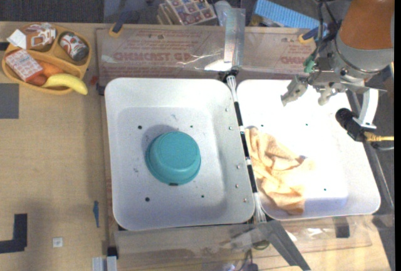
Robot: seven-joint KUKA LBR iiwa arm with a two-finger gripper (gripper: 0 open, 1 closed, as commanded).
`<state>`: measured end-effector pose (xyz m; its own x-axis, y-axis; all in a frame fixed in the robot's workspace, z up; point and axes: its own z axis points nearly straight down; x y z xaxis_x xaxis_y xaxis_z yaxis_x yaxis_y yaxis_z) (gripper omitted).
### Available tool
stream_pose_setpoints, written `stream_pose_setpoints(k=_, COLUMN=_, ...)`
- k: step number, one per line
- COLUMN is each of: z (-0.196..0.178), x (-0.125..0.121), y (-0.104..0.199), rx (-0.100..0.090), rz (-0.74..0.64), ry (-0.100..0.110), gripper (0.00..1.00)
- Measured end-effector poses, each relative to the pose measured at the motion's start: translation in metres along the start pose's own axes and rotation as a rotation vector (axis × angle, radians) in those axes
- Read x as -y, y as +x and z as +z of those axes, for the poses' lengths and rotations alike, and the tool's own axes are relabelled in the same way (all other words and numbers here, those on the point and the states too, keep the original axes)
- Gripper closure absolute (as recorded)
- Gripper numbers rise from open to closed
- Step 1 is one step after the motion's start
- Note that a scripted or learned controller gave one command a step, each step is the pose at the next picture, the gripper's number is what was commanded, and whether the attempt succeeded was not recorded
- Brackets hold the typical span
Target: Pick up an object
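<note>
A teal bowl [174, 157] sits upside down in the left bin [125, 100], a crumpled yellow cloth [279, 169] in the right bin [357, 194], where the end effector [308, 95] hovers, fingers apart, holding nothing.

A smooth, matt teal plastic bowl [173, 157] is seen in the left bin [125, 106], of scuffed white plastic. Soft, crumpled yellow cloth [279, 172] lies at 6 o'clock in the glossier right bin [351, 169].

Red lettering on cardboard strip [169, 53], upside down, illegible.
</note>
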<state>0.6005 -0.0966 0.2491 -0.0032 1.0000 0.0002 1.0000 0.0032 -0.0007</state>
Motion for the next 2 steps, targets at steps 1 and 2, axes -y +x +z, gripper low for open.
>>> stream_pose_setpoints(k=1, z=0.103, x=0.044, y=-0.002, rx=0.0, rz=-0.172, ry=-0.001, gripper=0.0)
stream_pose_setpoints(k=2, z=0.158, x=0.069, y=-0.03, rx=0.001, rz=-0.205, ry=-0.014, gripper=0.0)
